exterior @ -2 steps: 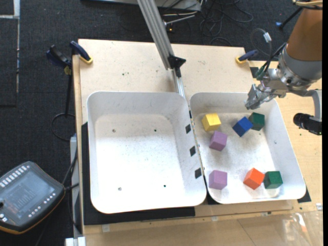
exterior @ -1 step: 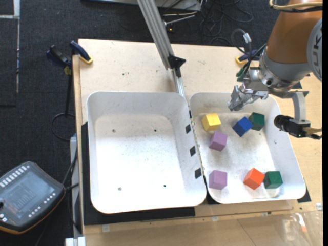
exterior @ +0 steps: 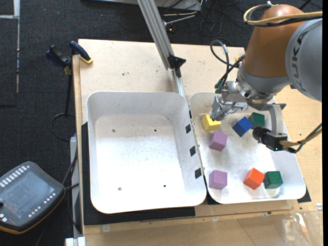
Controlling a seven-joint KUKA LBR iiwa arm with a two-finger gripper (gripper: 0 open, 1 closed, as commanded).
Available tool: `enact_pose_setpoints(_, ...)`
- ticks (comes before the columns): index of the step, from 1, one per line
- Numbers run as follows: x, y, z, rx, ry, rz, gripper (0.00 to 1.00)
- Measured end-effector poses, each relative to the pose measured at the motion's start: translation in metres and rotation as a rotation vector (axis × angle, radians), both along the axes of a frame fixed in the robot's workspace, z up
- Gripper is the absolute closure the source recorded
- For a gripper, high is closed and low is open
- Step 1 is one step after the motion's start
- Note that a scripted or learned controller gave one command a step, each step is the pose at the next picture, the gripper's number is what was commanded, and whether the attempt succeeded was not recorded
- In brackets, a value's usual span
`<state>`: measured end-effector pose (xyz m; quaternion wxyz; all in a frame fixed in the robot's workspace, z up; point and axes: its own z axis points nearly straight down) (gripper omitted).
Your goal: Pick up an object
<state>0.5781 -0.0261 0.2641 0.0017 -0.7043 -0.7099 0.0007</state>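
Observation:
Several small blocks lie in the right bin (exterior: 294,181): a yellow block (exterior: 209,123) at its upper left, a purple block (exterior: 218,140) just below it, another purple block (exterior: 218,179) near the front, a blue block (exterior: 242,126), a dark green block (exterior: 257,120), an orange block (exterior: 253,179) and a green block (exterior: 273,179). My gripper (exterior: 217,115) reaches down from the grey and orange arm, with its tip right at the upper right edge of the yellow block. The gripper body hides whether it touches the block.
The left bin (exterior: 102,111) lies beside the right one, their rims meeting near the middle. A slanted metal pole (exterior: 156,24) rises behind the bins. A black fitting with a cable (exterior: 266,137) hangs off the arm over the right bin.

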Motion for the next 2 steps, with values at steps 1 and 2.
enact_pose_setpoints(1, -0.016, 0.061, -0.012, 0.001, -0.001, 0.001, 1.0)
enact_pose_setpoints(2, -0.034, 0.116, -0.012, 0.001, -0.001, 0.001, 1.0)
